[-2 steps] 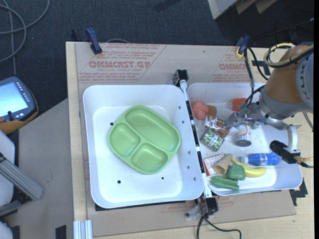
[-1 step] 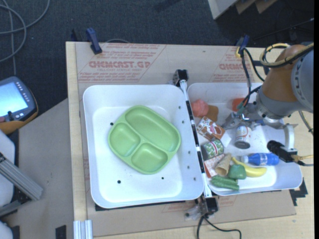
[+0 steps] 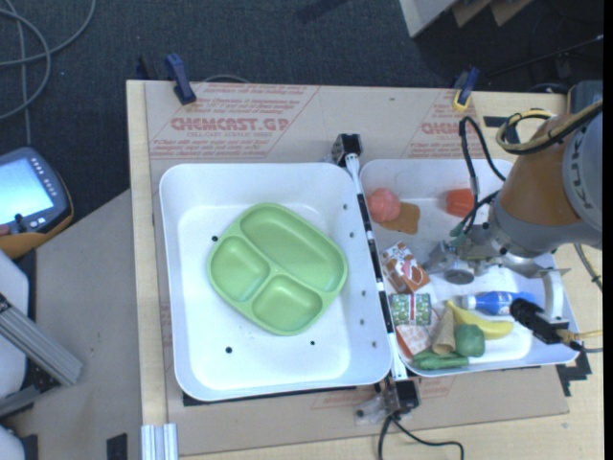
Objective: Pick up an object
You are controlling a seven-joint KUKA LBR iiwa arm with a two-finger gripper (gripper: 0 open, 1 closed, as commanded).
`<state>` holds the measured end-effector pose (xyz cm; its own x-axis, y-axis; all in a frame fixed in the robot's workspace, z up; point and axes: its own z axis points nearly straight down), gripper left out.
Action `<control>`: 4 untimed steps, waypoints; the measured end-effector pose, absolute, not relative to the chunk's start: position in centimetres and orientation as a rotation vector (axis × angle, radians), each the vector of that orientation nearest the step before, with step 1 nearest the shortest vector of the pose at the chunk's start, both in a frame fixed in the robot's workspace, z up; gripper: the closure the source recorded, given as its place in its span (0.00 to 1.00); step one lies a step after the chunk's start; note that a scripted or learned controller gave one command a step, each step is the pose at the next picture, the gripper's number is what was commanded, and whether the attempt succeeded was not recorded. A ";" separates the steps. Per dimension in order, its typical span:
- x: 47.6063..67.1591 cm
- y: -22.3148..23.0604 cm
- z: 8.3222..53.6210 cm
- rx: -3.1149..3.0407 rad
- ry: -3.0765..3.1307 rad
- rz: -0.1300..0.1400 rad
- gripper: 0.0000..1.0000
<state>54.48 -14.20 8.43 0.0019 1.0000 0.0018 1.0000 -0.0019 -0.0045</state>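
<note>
A brown bench [image 3: 239, 123] with red letters printed on it sits on a dark floor [image 3: 239, 17]. Two blue clamps [image 3: 179, 77] hold its far edge. Grey cables [image 3: 38, 27] lie on the floor at the far left, and a small screen [image 3: 29, 195] glows off the left side of the bench.

Two white bins sit side by side on the bench, with their walls touching in the middle. The left bin [image 3: 192, 353] holds a green tray [image 3: 278, 267] with three parts. The tray lies near the middle, turned at a slant, and there is bare white floor all around it, most of all along the near and left walls.

The right bin [image 3: 421, 175] is crowded. A pink ball [image 3: 383, 202] lies near the far left corner, just beside a brown piece [image 3: 406, 218]. An orange thing [image 3: 460, 200] lies further right. Small snack packs [image 3: 407, 276] lie along the left wall. A banana [image 3: 479, 322], a blue bottle [image 3: 493, 302] and green toys [image 3: 462, 345] lie close together by the near wall.

The grey and orange arm [image 3: 546, 195] reaches in from the right. Its gripper [image 3: 458, 262] hangs low over the middle of the right bin, between the orange thing and the banana. Whether its fingers are apart or together cannot be told. The far part of this bin has the most bare floor.
</note>
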 end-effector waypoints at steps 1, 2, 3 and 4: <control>63.9 -17.3 8.6 -2.225 -2.232 -0.006 0.00; 56.1 -14.6 8.4 -2.218 -2.215 0.004 0.00; 56.5 -14.7 9.5 -2.223 -2.223 -0.001 1.00; 60.1 -6.0 19.1 -2.215 -2.239 -0.016 1.00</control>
